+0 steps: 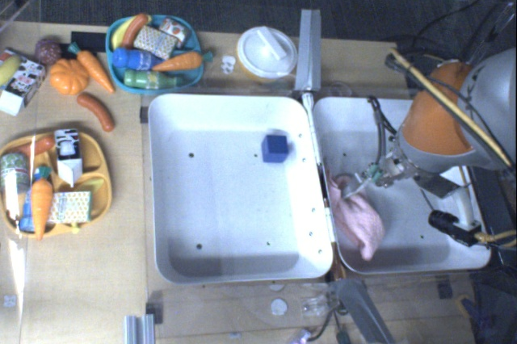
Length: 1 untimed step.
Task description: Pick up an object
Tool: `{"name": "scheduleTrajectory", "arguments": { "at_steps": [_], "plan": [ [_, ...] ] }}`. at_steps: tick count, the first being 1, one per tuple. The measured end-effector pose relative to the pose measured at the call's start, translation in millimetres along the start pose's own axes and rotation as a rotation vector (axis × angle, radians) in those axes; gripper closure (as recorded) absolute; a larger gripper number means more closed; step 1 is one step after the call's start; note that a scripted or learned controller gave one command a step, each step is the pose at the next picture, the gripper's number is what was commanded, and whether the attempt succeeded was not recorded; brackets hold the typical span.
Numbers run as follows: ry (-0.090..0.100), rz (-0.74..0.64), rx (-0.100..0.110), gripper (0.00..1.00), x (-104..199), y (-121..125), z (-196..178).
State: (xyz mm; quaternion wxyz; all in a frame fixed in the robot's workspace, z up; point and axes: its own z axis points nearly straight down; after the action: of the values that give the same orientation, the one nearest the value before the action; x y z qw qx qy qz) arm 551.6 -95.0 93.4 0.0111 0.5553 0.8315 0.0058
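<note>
Near right bin's left wall: crumpled pink cloth (358,223); tool (353,187) touching, grip unclear.

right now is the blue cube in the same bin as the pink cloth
No, the blue cube sits in the left bin, while the pink cloth lies in the right bin.

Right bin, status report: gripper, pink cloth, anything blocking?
Gripper low over right bin, at pink cloth. Grasp unconfirmed. Blue cube alone in left bin. Nothing blocking.

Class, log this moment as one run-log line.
arm: over right bin | gripper: at pink cloth | blue cube: left bin
</note>
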Motion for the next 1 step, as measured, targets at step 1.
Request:
{"name": "scheduleTrajectory", "arguments": {
  "at_steps": [1],
  "plan": [
    [-0.001,-0.005,-0.001,0.0,20.8,-52.8,-1.1]
  ]
}}
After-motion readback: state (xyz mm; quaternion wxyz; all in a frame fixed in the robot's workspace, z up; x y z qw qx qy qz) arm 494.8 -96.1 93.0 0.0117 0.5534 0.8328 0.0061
